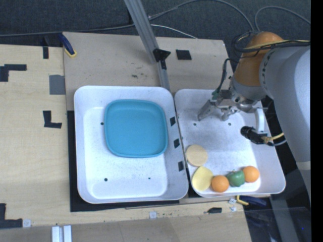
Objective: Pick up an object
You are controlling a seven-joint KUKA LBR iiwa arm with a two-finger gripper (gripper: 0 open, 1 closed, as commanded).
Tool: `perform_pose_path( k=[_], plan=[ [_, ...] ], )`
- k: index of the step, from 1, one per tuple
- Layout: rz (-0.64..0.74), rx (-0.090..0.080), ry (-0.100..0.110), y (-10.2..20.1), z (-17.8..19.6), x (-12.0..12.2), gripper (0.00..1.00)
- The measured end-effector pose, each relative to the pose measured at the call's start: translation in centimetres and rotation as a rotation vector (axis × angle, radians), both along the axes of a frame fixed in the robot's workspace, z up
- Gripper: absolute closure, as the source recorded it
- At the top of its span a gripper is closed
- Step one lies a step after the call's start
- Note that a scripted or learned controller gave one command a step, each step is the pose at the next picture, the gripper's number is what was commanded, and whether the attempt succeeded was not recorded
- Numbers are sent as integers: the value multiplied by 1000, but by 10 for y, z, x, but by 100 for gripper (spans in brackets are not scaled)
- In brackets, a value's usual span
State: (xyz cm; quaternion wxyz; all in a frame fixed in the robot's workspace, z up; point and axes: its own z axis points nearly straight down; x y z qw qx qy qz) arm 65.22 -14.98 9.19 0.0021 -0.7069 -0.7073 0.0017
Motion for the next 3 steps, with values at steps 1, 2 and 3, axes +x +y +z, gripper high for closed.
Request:
perform_pose_path(
  k=[1, 2, 3],
  plan=[
    [1, -1, -5, 0, 13, 2, 100],
    [0, -1, -10, 2, 76, 0, 100],
    [0, -1, -8, 3, 112, 1, 100]
  ],
)
